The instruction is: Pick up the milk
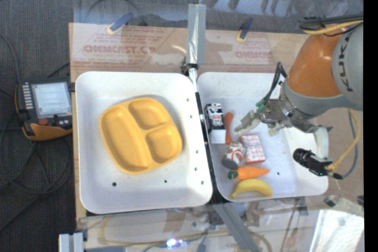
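Milk carton [214,115], small, black-and-white cow print, lay in the right bin [307,185] at its left wall, near the bin's far-left corner. Its long axis ran roughly along that wall, far to near. Just beside it to the right: a thin orange carrot-like piece [228,121], and a pale block [217,136] touching its near end.

End effector [253,119] hovered to the right of the carton, at about the same depth in the bin, tips angled left and downward toward the pile. Whether it was released or clenched could not be told; nothing was seen between the tips.

Judgement: the coming move turns on a leftward travel past the thin orange piece, the carton being pinned close to the wall.

Further out: red-and-white carton [254,149], red-and-white can [235,153], carrot [251,172], banana [252,188]. Left bin [94,198] held a yellow divided tray [140,134].
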You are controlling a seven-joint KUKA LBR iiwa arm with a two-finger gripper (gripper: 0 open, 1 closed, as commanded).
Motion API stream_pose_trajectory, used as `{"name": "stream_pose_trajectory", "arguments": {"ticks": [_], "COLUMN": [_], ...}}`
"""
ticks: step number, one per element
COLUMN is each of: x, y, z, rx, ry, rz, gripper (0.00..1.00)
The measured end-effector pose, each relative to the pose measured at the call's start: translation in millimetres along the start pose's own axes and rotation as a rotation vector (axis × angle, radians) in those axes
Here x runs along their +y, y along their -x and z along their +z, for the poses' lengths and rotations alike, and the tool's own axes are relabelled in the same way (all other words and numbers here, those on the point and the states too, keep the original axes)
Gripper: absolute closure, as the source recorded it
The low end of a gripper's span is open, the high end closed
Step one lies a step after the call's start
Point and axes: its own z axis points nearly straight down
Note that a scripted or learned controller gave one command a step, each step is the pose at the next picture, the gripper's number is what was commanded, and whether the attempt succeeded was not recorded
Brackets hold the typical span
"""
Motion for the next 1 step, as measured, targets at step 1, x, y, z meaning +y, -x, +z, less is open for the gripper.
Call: {"name": "stream_pose_trajectory", "arguments": {"ticks": [1], "x": [76.5], "y": [-57.2], "z": [4.5], "rx": [-0.002], "ry": [0.001], "rz": [-0.251], "gripper": [0.00]}}
